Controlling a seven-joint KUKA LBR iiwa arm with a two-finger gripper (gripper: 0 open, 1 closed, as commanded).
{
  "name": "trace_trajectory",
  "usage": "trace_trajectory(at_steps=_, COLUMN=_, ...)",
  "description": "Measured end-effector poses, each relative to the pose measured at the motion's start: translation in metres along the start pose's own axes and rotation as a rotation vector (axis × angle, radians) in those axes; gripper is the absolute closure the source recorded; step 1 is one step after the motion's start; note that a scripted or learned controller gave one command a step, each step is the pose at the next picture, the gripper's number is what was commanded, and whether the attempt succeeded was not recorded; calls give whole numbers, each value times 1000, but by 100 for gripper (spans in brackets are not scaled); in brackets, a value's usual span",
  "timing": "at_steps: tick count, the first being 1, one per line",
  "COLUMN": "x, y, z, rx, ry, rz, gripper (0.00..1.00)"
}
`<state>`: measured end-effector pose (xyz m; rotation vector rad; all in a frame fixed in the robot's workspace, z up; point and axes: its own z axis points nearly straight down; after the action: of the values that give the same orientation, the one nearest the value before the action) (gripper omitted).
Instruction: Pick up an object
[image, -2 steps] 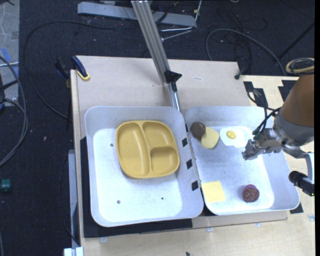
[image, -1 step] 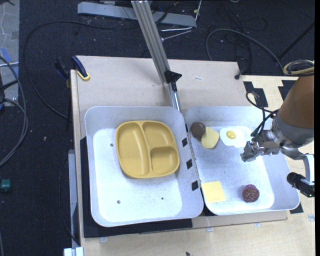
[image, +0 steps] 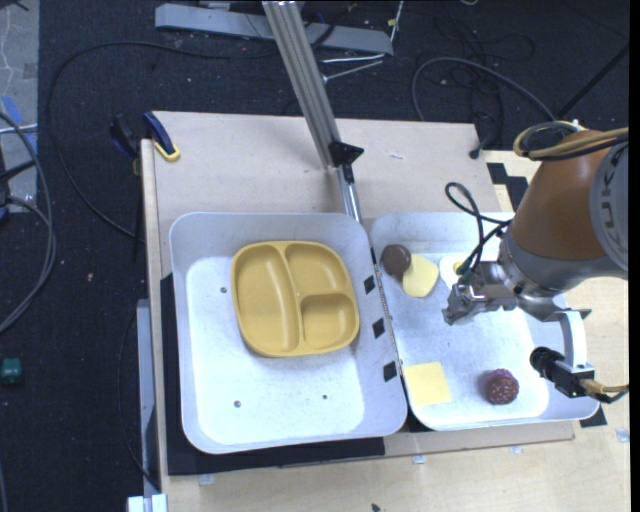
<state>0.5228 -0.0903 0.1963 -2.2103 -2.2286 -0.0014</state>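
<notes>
The arm (image: 575, 215) enters from the right edge of the camera view, its broad orange band uppermost and the grey wrist section just below it, angled down and toward the left. From the wrist the gripper (image: 458, 309) reaches leftward and downward — a small metallic grey assembly, seen from above and largely foreshortened. Its tip sits low, but whether the fingers are parted or closed cannot be made out from this angle. A black cable (image: 470, 205) loops up from the wrist, curling to the left of the orange band, and a yellowish hose (image: 548, 135) arcs over the band's top.
</notes>
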Motion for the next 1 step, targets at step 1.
trace_trajectory(at_steps=1, x=62, y=10, z=-10, rx=-3, ry=-1, rz=-1, gripper=100)
